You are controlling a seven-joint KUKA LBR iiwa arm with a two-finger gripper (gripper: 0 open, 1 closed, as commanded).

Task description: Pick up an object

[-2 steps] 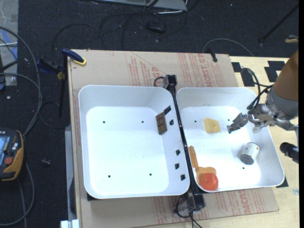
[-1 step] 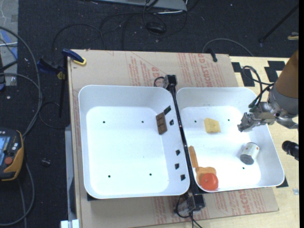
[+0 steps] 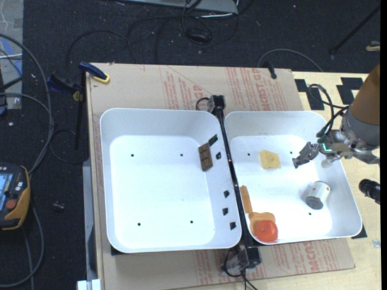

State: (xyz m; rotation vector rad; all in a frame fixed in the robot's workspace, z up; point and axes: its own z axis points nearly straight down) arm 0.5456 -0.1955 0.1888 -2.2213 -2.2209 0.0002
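The left bin (image 3: 121, 162) held a brown block (image 3: 206, 157) near its right wall. The right bin (image 3: 284, 122) held a yellow sponge piece (image 3: 269, 159), a white-and-grey cylinder (image 3: 316, 194) and an orange-handled red tool (image 3: 260, 221). The gripper (image 3: 303, 156) hovered beside the sponge; its state could not be told.

Smooth glossy white plastic bins (image 3: 163, 125) sit on a matt brown board (image 3: 181, 83) — cardboard-like, printed red.
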